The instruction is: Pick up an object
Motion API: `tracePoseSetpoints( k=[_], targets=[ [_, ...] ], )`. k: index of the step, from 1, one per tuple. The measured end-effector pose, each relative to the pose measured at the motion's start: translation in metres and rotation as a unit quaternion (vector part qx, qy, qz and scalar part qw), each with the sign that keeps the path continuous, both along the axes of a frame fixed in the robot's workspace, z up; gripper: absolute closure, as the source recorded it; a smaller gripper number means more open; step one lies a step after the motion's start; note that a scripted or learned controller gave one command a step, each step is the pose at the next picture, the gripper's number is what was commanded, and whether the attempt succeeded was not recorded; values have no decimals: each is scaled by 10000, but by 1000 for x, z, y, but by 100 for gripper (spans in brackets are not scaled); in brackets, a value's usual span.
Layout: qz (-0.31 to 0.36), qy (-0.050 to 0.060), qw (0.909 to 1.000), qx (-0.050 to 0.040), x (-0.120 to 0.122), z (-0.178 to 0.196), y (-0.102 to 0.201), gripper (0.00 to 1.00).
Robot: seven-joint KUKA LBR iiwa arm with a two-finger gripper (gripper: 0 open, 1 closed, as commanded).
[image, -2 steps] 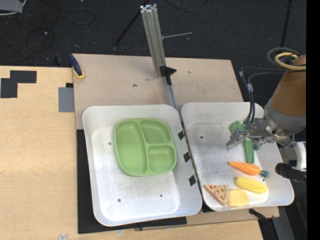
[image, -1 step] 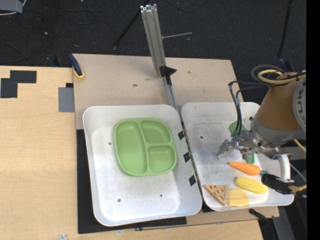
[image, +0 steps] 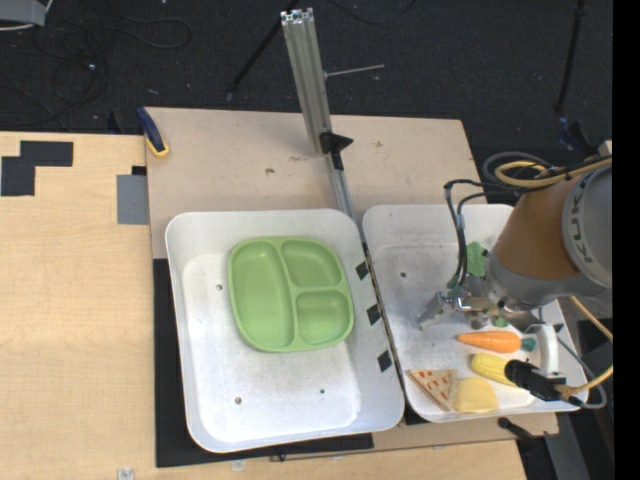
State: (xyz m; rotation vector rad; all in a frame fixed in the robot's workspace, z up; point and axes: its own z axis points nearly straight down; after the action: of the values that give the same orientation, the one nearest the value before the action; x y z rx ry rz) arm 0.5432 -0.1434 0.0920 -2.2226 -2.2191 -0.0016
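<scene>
Two white bins side by side on the surface. In the left bin [image: 200, 368], a green divided plate [image: 291, 293], lying flat toward the far side. In the right bin [image: 405, 268], toys bunched at the near right: a carrot [image: 492, 341], just nearer an ear of corn [image: 490, 368], a yellow piece [image: 476, 396] and a pizza slice [image: 432, 385] at the near edge. Arm reaching in from the right, pincer [image: 455, 306] low over the right bin, just left of the carrot. Pincer open or closed: cannot tell. Nothing visibly gripped.

Green plate [image: 291, 294], orange carrot [image: 492, 341], white bins [image: 200, 388]
</scene>
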Motion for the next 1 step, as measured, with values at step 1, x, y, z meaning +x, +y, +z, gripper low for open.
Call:
tracePoseSetpoints(
  k=[1],
  targets=[
    [-19,-21,10000,9,1,12,0,100]
  ],
)
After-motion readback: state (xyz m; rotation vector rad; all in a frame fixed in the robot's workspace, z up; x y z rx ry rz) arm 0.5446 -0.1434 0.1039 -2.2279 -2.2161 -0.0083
